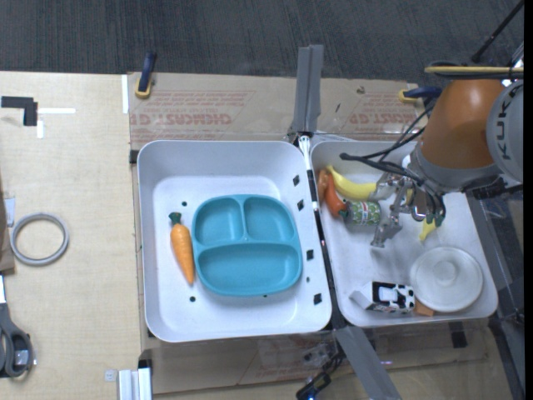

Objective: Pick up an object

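hand (384,233) hangs low over the right bin (358,261), in its upper middle, with the arm reaching in from the right. can't tell from this angle whether it's released or clenched, and nothing is visibly gripped. nearest target by my read: green can (363,214), on its side just left of the hand, maybe touching it, long axis roughly left-right across the bin. banana (350,186) lies just behind the green can, curved, long axis also near left-right. orange-red item (331,198) sits left of both against the bin wall; can't tell what it is. so the pick likely turns on a short shift left and a grip across the green can's short side.

counts:
- right bin: one green can, one banana, one orange-red item, one white round dish (447,277), one black-and-white toy (391,297) near the front wall, well apart from the hand.
- left bin (158,190): one teal divided plate (247,244), one carrot (182,250) just beside the plate's left edge, long axis front-back.
- bench (75,307): one grey ring (38,217), one pair of scissors (12,352).
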{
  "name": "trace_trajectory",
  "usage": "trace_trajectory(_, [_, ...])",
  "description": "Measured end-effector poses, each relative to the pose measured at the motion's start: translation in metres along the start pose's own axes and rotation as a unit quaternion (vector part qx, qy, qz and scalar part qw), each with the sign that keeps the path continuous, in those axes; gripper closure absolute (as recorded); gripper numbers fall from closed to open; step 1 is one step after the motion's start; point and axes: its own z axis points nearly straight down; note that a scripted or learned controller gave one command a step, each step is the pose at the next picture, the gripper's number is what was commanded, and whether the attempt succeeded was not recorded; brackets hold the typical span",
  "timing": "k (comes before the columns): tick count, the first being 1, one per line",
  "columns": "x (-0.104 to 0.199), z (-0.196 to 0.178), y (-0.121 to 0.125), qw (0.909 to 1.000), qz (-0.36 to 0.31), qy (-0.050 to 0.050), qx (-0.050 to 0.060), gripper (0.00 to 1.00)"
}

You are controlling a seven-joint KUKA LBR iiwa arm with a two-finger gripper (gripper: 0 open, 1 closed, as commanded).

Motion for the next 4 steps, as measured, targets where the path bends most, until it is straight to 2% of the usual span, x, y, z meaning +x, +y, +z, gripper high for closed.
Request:
trace_trajectory(1, [0.027, 0.001, 0.03, 0.9946, 0.103, 0.002, 0.001, 0.0])
trace_trajectory(2, [0.01, 0.001, 0.04, 0.9929, 0.119, 0.0, 0.001, 0.0])
trace_trajectory(3, [0.0, 0.0, -0.038, 0.9997, 0.023, 0.0, 0.001, 0.0])
trace_trajectory(4, [-0.03, 0.0, 0.037, 0.9991, -0.043, 0.0, 0.0, 0.0])
